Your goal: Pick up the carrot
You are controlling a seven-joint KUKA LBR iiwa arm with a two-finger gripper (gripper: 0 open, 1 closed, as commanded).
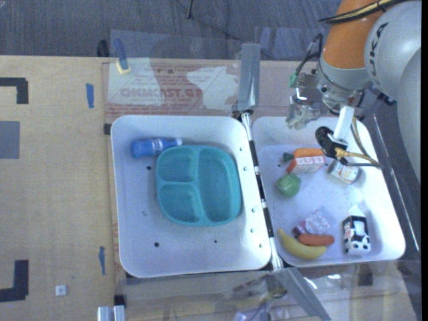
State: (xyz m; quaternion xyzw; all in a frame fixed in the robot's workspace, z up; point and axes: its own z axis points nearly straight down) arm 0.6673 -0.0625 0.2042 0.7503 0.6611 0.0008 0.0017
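Orange carrot near right bin's back wall, likely light, hard, smooth plastic, best pinched across mid-body; pincer spread impossible to tell.

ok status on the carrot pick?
Tool above right bin's far edge, nothing seen held. Carrot lies in the bin, apart from tool. Carton touching it; green fruit just beside.

A teal divided plate and a blue bottle are seen in the left bin, while a carrot, a green apple and a banana are seen in the right bin, beneath the gripper.
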